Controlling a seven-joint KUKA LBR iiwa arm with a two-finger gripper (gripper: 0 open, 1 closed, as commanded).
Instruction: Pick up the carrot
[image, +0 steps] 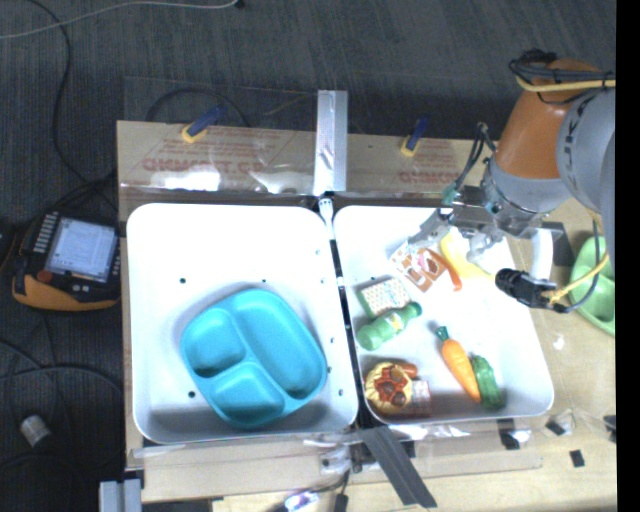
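Beside glossy green pepper (486, 380), tapered carrot (459, 365)

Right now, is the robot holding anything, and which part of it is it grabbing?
It cannot be told. The end effector is at the far side of the right white bin, over a yellow item, while the orange toy carrot lies apart, nearer the front.

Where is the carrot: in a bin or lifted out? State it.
In the right bin. The carrot lies flat on its floor, apart from the gripper.
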